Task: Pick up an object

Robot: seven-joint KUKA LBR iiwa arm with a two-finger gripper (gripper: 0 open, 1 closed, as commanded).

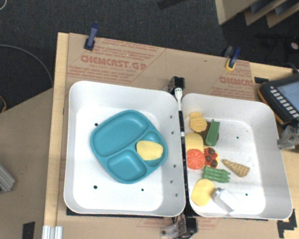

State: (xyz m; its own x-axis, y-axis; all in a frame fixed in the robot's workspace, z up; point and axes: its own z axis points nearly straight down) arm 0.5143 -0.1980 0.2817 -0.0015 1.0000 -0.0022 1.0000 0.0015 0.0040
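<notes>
The arm's claw hung past the right bin's right edge — its opening I couldn't tell — while the small tan plastic cone, light, stiff and slippery, lay mid-bin, best pinched across its wider end.

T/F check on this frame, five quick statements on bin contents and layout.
1. The blue tray lies in the left bin. True.
2. A yellow item sits in one of the tray's compartments. True.
3. The red tomato slice is in the left bin. False: it lies in the right bin.
4. The blue tray is upside down. False: its compartments face up.
5. A cone-shaped tan piece lies right of the tomato slice. True.
</notes>
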